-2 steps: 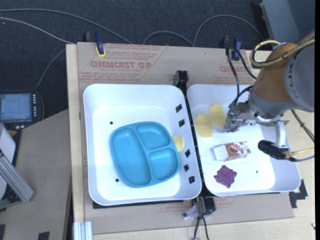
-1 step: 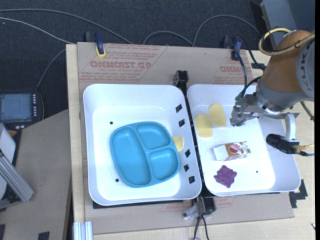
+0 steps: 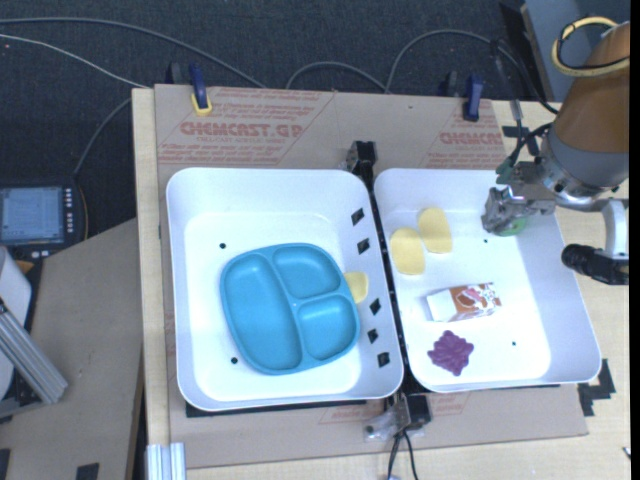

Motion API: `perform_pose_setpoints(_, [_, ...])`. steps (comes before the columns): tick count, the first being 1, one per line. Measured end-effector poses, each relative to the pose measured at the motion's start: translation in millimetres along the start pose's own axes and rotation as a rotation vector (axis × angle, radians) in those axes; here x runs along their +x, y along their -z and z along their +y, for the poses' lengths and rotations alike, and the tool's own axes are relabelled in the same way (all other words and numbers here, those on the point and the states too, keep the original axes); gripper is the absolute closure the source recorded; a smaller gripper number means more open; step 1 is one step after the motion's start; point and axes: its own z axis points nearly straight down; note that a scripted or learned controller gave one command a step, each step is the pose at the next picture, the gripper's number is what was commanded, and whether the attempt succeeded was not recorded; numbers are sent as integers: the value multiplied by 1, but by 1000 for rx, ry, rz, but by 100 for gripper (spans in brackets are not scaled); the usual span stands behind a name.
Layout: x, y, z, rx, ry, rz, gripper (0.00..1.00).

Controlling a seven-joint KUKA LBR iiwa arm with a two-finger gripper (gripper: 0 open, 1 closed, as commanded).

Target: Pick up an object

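The right bin [image 3: 560, 298] holds two pale yellow pieces [image 3: 408, 251] [image 3: 435, 230], a small white and red-brown packet [image 3: 463, 302] and a purple grape bunch [image 3: 451, 351]. My gripper [image 3: 506, 215] hangs over the bin's upper right part, to the right of the yellow pieces and above the packet. A green thing [image 3: 512, 224] shows at its tip, too small to identify. In the left bin [image 3: 190, 268] lies a blue divided plate [image 3: 290, 306] with another small yellow piece [image 3: 356, 286] at its right edge.
A black divider with clips [image 3: 372, 268] runs between the two bins. The cardboard base [image 3: 250, 123] lies under them, held by blue clamps [image 3: 200, 96] at the back. Cables cross the dark floor behind, and a small screen [image 3: 35, 215] stands at the left.
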Motion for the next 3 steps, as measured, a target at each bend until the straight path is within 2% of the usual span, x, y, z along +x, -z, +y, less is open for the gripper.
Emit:
perform_pose_setpoints(1, [0, 55, 2, 0, 1, 0, 100])
perform_pose_setpoints(2, [63, 52, 4, 9, 6, 5, 100])
perform_pose_setpoints(3, [115, 33, 6, 12, 5, 5, 100])
